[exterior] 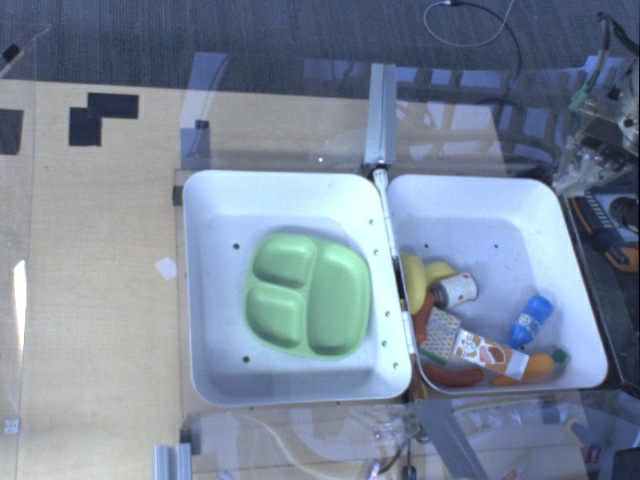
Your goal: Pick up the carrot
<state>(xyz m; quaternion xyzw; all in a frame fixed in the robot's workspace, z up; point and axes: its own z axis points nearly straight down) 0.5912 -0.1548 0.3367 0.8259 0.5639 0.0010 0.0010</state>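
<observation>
The carrot (538,367) is orange with a green tip and lies along the near wall of the right bin (500,208), toward its near right corner. Its left end is tucked under a white and orange carton (478,349). A small blue bottle (530,320) stands just behind the carrot.
Also in the right bin are a yellow banana (425,271), a silver can (456,290) and a dark red item (455,376), crowded at the near left. The left bin (215,218) holds a green divided plate (309,294). Cables and equipment (600,128) sit at the far right.
</observation>
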